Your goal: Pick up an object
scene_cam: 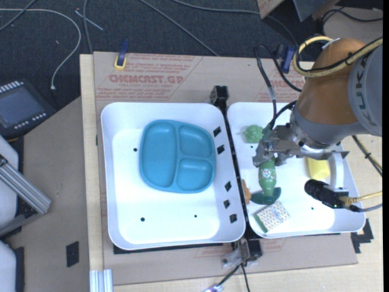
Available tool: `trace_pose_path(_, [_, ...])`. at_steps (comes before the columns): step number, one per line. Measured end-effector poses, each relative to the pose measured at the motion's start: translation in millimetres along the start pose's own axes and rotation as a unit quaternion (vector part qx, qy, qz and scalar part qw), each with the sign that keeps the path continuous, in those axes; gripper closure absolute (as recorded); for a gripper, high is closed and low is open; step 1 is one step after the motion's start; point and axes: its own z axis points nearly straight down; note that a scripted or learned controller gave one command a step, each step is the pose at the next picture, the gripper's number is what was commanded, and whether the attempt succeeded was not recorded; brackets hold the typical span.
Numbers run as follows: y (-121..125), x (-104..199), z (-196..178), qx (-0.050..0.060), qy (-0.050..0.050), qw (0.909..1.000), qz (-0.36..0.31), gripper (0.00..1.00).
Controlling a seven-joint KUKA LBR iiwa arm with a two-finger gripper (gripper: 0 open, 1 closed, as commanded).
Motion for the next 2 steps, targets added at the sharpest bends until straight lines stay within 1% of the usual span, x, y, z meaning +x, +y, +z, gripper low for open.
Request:
trace_pose_path(1, [-5, 60, -5, 0.0, -0.001, 1.0, 0.001, 1.0])
trace_pose_path(2, [-1, 114, 6, 0.0, -0.001, 1.0, 0.001, 1.0])
